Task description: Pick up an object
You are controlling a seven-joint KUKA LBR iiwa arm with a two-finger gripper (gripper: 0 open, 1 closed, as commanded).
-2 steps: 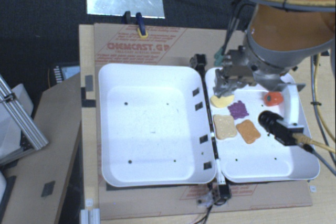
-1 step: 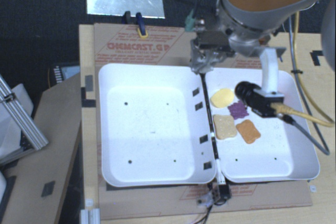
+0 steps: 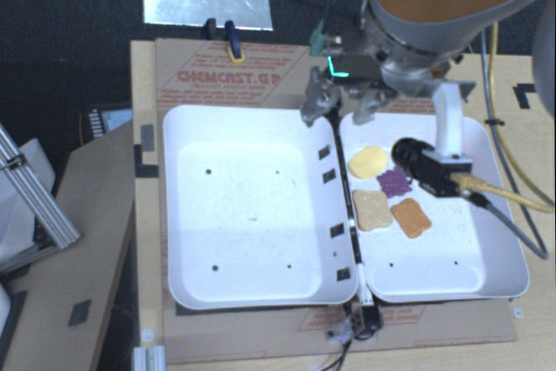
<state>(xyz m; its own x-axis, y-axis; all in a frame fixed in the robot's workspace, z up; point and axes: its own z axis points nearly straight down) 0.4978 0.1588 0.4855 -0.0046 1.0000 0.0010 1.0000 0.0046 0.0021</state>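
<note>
Objects lie together in the right bin [image 3: 495, 274]: we see a yellow piece [image 3: 368, 161], a purple piece [image 3: 394, 182], a beige piece [image 3: 373, 209] and an orange piece [image 3: 411, 217], all close by the divider. Our gripper [image 3: 346, 106] hangs above the bins' far edge with its fingers spread apart, gripping nothing. Beside it sits the left bin [image 3: 182, 213].
</note>
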